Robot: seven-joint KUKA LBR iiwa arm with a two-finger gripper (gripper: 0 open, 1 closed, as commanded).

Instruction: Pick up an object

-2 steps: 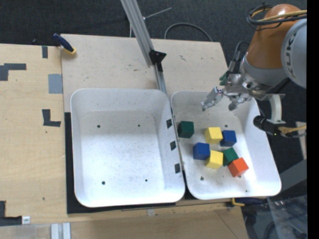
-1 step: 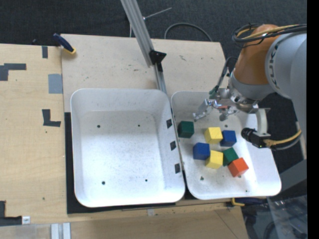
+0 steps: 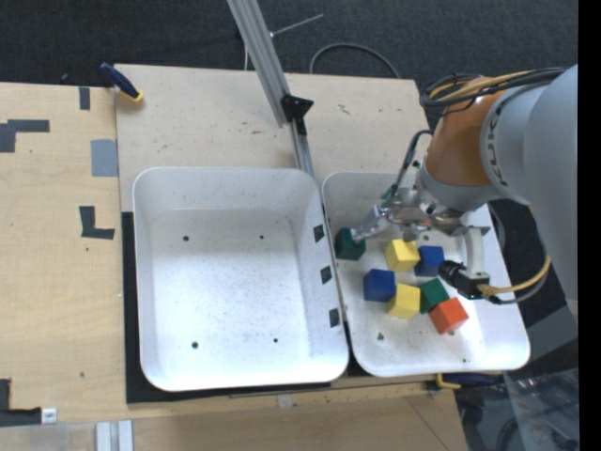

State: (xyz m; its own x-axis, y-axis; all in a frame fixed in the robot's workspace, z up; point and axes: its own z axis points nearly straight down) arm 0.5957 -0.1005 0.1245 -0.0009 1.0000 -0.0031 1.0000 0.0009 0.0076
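Your candidates for the pick all sit in the right bin (image 3: pixel 488 355): a dark green block (image 3: pixel 350 244) alone near its left wall, then a loose cluster to its right made of a yellow block (image 3: pixel 403 254), a blue block (image 3: pixel 431 258), a second blue block (image 3: pixel 379 285), a second yellow block (image 3: pixel 407 301), a green block (image 3: pixel 434 293) and an orange block (image 3: pixel 449 316). The left bin (image 3: pixel 160 195) holds none of them, so the arm has reason to be reaching over the right one.

You'll see the gripper (image 3: pixel 368 228) low at the far left of that bin, just above and beside the dark green block. That lone block is likely the target, since it stands clear of the cluster and leaves room around it. The wrist hardware blurs into the white bin floor here, so you cannot tell how the claw stands, whether spread or pressed together, and nothing shows as pinched in it.

A grey metal rail (image 3: pixel 263 54) slants down from the far side to the wall between the bins.

No brand, label or legible writing is readable anywhere on the blocks, bins or bench
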